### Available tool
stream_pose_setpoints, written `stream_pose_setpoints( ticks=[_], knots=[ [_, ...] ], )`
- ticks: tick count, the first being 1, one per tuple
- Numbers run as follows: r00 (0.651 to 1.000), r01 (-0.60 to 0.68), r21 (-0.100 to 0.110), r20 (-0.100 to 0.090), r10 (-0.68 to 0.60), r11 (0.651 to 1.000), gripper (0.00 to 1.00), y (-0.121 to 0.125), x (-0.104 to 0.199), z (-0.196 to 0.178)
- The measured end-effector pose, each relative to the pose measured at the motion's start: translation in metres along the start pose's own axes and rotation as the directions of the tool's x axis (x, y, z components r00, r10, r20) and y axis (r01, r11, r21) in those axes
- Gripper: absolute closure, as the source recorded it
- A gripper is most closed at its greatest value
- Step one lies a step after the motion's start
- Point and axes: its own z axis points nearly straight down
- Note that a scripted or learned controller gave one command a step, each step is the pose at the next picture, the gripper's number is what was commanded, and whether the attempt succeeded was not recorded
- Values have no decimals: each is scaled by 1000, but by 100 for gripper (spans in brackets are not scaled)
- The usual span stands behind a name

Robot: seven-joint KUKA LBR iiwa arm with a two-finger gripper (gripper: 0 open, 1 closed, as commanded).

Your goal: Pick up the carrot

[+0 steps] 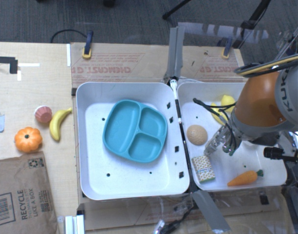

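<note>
The carrot (244, 178) is seen lying untouched on the floor of the right bin (275, 185), near its front edge. The gripper (221, 143) is poised above and left of it, beside the egg (197, 134), and nothing is gripped; whether it is released or clenched cannot be told. The reach, grasp and lift are all judged to remain.

Claw (222, 144) hangs over right bin (273, 182), empty, beside tan egg (197, 134). Carrot (244, 178) lies at claw's 5 o'clock, apart. Small box (203, 168) at 7 o'clock. Blue plate (135, 130) in left bin (90, 145).
</note>
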Motion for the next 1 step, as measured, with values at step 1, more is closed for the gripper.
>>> stream_pose_setpoints(
  ticks=[1],
  knots=[
    [990, -143, 1, 0, 143, 990, 100, 25, 75, -100]
  ],
)
